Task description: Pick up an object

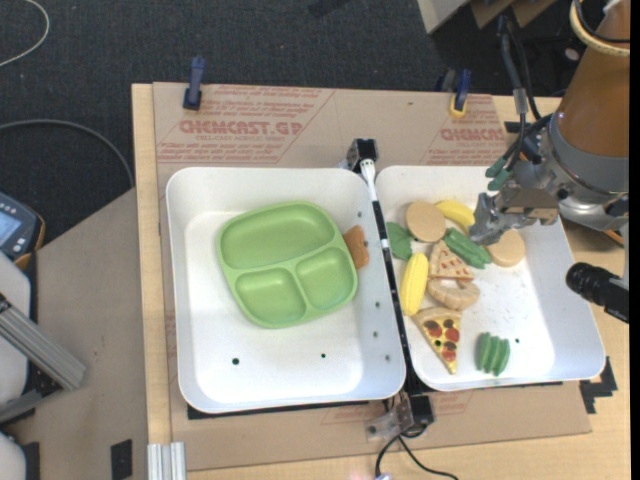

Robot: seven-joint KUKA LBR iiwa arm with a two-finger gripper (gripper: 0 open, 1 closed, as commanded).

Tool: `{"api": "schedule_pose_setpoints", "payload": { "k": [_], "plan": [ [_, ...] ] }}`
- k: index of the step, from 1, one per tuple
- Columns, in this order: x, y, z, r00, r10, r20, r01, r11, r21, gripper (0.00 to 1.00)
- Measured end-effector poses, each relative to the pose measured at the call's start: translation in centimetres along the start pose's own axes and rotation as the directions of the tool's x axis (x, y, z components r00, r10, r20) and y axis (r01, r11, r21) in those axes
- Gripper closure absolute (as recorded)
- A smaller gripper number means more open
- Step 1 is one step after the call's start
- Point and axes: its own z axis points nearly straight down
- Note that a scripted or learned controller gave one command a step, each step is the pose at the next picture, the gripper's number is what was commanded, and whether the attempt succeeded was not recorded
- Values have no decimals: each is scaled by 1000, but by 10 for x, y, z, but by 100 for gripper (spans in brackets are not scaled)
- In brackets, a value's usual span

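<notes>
The right bin (560, 353) holds several toy foods. Among them are a tan round cookie (425, 221), a small yellow banana (457, 211), a dark green pod (466, 249), a pale round slice (508, 250), a yellow corn cob (413, 282), two pizza slices (451, 264) (441, 336), a bread piece (452, 293) and green beans (492, 353). My gripper (487, 228) hangs low over the bin's back middle, just above the green pod and between the banana and the pale slice. Nothing is visibly lifted.
The left bin (200, 358) carries a green divided plate (288, 263), with a small brown piece (356, 247) by its right wall. A green leaf shape (399, 240) lies at the right bin's left wall. Two clamps (193, 82) (460, 93) hold the board's back edge.
</notes>
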Motion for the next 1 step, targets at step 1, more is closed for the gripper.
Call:
{"api": "schedule_pose_setpoints", "payload": {
  "k": [1],
  "plan": [
    [79,18,-10,1000,-1,1,1,1000,-8,100]
  ]
}}
